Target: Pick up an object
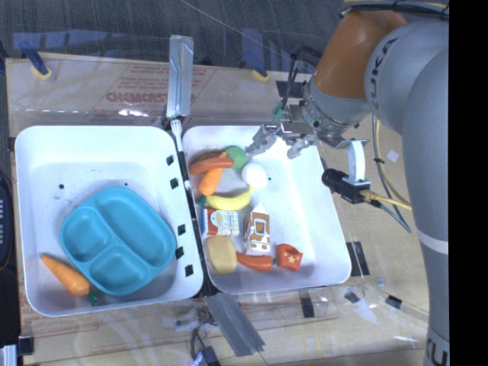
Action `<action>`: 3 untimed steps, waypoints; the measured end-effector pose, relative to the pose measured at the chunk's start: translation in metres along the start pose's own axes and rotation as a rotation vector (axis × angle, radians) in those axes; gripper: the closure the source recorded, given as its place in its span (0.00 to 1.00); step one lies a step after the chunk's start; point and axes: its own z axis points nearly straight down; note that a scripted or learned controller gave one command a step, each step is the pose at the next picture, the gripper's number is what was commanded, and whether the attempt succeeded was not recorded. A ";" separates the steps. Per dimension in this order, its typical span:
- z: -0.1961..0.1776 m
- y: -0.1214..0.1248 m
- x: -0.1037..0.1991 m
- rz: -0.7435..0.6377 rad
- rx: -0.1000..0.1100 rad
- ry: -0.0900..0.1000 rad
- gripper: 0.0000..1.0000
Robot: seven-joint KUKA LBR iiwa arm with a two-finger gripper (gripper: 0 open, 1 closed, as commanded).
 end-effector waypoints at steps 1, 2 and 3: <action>0.108 -0.059 0.000 0.068 0.007 0.001 0.00; 0.047 -0.081 -0.013 0.063 -0.007 -0.001 0.00; 0.145 -0.072 0.008 -0.033 -0.014 -0.003 0.00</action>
